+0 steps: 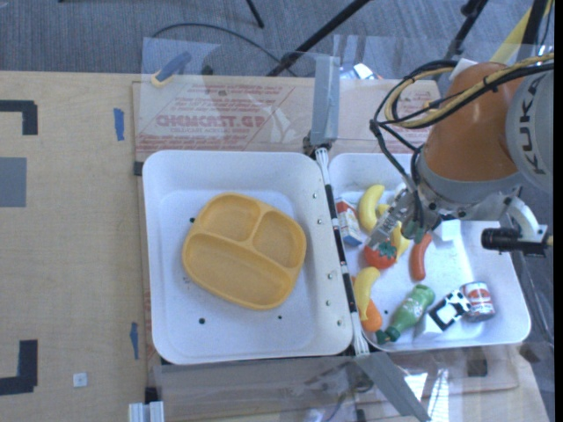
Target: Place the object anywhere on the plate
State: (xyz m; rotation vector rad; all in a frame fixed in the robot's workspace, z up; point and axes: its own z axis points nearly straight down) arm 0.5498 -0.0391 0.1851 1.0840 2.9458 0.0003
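We see two shallow white bins side by side on the wooden bench (pixel 70 236). The left bin (pixel 167 183) carries a yellow plastic plate with three compartments (pixel 244 251), lying near its middle and set at a slight diagonal.

The right bin (pixel 501 323) holds a scatter of toy foods. A yellow banana (pixel 371 206) lies near the upper left of it, and a second yellow banana-shaped piece (pixel 363 284) lies lower along the dividing wall, with a small orange carrot-like piece (pixel 372 317) just below it. A red tomato-like toy (pixel 381 256) sits between the two bananas. A red chilli-shaped piece (pixel 420 256) lies to its right. A green plastic bottle (pixel 408 310) lies tilted toward the lower edge, next to a black-and-white block (pixel 451 309) and a small red-and-white can (pixel 478 299).

The grey arm with its orange band (pixel 471 121) reaches in from the right, and the gripper (pixel 387 229) hangs over the right bin, its tip just above or perhaps touching the tomato-like toy. The fingers are too small and cluttered for us to tell whether they are spread or closed, and we see nothing clearly held between them. All the toys are in the right bin, well apart from the plate.
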